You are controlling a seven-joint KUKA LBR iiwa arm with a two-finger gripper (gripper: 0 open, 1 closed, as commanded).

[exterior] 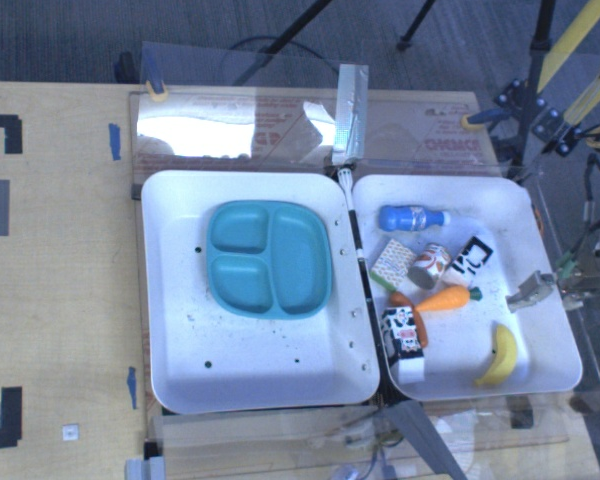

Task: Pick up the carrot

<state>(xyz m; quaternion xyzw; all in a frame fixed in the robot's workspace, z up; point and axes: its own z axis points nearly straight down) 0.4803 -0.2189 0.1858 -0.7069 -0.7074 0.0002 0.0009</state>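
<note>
The carrot (446,300) is lying untouched in the right bin (550,368), between a banana (499,355) and a blue bottle (411,218). The gripper (533,290) is hovering just right of it, its state impossible to tell; the pickup is not yet done.

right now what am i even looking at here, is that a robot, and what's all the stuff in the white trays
One camera looks down at a slant on a bench with two shallow white bins. The left bin holds a blue divided plate. The right bin holds the carrot, a banana, a blue bottle and a few small packages. The metal piece at the right bin's edge is the robot arm's gripper, reaching in from the right. It sits apart from the carrot and holds nothing I can see.
</note>
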